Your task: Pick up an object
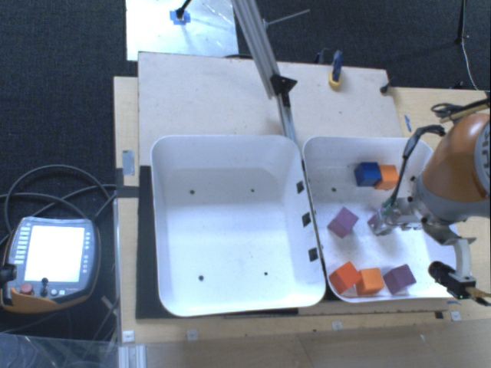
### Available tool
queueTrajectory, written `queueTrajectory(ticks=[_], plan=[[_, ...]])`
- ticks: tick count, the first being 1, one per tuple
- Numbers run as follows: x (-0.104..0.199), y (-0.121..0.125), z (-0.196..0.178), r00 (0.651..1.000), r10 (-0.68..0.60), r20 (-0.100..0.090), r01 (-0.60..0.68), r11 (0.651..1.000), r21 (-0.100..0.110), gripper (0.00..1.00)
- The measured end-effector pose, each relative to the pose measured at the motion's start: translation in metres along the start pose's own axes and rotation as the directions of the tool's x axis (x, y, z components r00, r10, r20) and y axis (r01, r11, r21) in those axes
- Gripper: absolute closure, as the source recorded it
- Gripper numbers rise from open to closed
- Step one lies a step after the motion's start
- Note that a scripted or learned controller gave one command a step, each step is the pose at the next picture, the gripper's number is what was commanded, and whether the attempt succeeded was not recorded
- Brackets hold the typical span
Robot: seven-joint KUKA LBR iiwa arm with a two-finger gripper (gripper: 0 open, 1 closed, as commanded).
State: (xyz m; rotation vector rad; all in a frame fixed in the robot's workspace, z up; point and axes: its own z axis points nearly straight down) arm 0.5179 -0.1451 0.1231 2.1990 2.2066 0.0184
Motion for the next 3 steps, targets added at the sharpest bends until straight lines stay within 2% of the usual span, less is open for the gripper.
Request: queueTrajectory(ticks=[1, 2, 3], plan=[[-0.001, 0.008, -0.063, 1.000, -0.002, -0.008, 0.002, 1.000, 0.018, 1.00], [-0.002, 0.012, -0.115, 1.000, -0.002, -0.008, 0.002, 1.000, 0.018, 1.00], [0.055, 0.015, -0.108, 1.000, -0.007, -0.013, 0.007, 1.000, 0.025, 1.00]])
